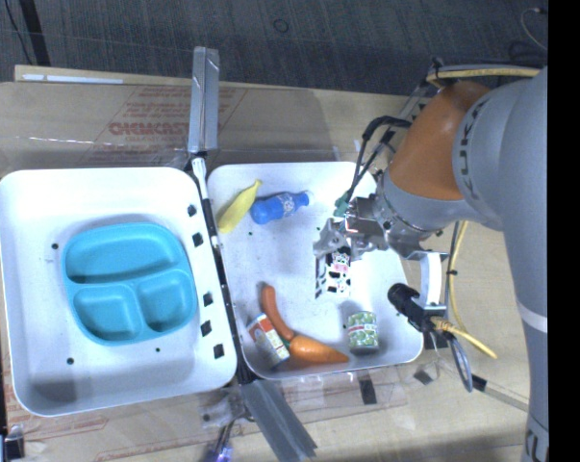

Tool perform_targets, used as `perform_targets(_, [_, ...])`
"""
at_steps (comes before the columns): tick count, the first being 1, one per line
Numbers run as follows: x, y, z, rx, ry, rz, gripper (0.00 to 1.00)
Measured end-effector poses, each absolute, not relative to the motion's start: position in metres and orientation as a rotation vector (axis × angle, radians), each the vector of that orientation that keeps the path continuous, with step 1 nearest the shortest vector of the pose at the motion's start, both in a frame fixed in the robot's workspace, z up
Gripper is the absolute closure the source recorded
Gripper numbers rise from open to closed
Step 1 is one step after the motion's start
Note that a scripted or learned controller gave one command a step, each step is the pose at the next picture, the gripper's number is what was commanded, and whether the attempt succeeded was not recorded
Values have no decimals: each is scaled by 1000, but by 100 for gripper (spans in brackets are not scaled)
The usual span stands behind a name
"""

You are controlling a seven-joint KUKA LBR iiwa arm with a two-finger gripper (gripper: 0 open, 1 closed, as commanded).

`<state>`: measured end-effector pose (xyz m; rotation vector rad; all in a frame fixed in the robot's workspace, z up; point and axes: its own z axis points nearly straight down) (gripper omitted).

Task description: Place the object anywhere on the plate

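I am the gripper (341,237), and I hang over the middle of the right bin (299,168), a bit toward its right edge. A little black and white toy (336,273) is right under me, touching my tip or very close to it. I think this toy is the thing I must move. I cannot tell if I am spread wide or squeezed tight, and I cannot tell if I really have the toy.

The blue plate (126,277) sits in the middle of the left bin (20,287). It has one long part and two small parts. Any part will do.

To do this well, I should first be sure the toy is squeezed firmly. Then I should go straight up, high enough to pass over the two rims where the bins meet. I should move slowly across so the toy does not swing or slip out.

I must not bump the other things. A yellow banana (236,207) and a blue bottle (278,205) lie near the top left corner of my bin. An orange carrot (314,350) and a small green can (362,330) lie by the bottom edge. Over the plate, I should come down low before I let go.
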<state>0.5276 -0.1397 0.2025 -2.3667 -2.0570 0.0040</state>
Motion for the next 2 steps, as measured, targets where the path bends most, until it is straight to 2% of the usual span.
perform_targets(1, [476, -48, 190, -2229, -2206, 6, 100])
perform_targets(2, [476, 72, 191, -2158, -2280, 4, 100])
